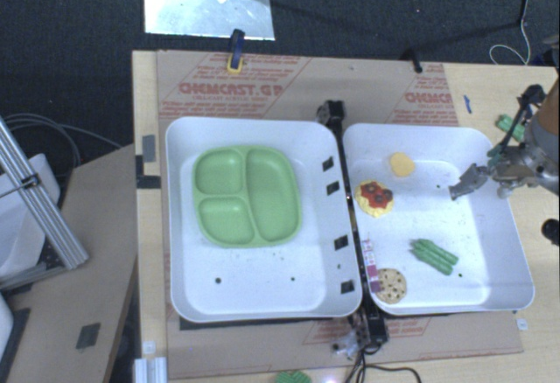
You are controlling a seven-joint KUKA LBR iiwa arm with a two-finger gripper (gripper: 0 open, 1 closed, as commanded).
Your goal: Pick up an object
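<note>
The gripper (468,183) hangs over the right bin (499,285) near its right wall, with nothing between its fingers – whether they are spread or closed I cannot tell. Four toy foods lie in this bin: a yellow round piece (402,164) toward the back, a pizza slice (375,198) just in front of it, green beans (434,255) at mid-bin, and a cookie (389,285) at the front left corner. The left bin (184,285) holds a green divided plate (246,197).
</note>
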